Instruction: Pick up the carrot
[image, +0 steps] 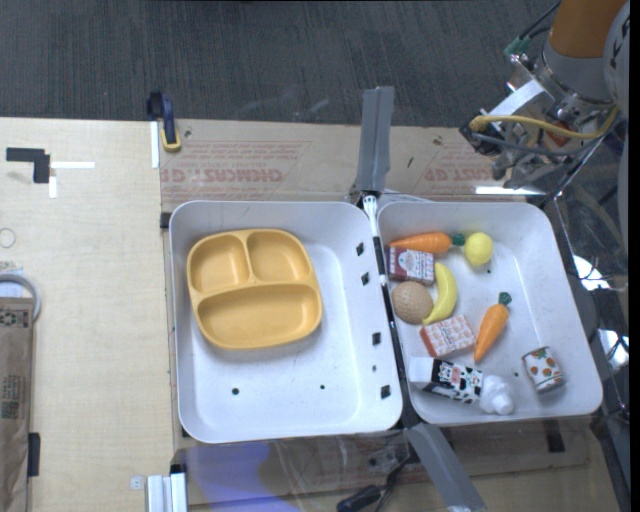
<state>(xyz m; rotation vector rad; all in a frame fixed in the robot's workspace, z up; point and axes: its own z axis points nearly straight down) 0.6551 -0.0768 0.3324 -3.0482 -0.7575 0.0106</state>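
Milk carton (455, 380): right bin (535, 272), 6 o'clock.
Near carrot (490, 330): just off centre toward 4 o'clock, tilted, green tip away.
Far carrot (425, 242): 11 o'clock, lying crosswise, lemon (478, 248) beside its top.
Gripper (522, 158): beyond the 1 o'clock corner; its grip, I cannot tell.

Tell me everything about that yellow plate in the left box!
The yellow plate looks like smooth plastic. It is a rounded square with a raised rim. Ridges split it into three compartments, two small ones at the far side and one wide one nearer the camera, all bare. It lies flat and right way up on the floor of the left bin, toward the bin's far left part, touching no other object.
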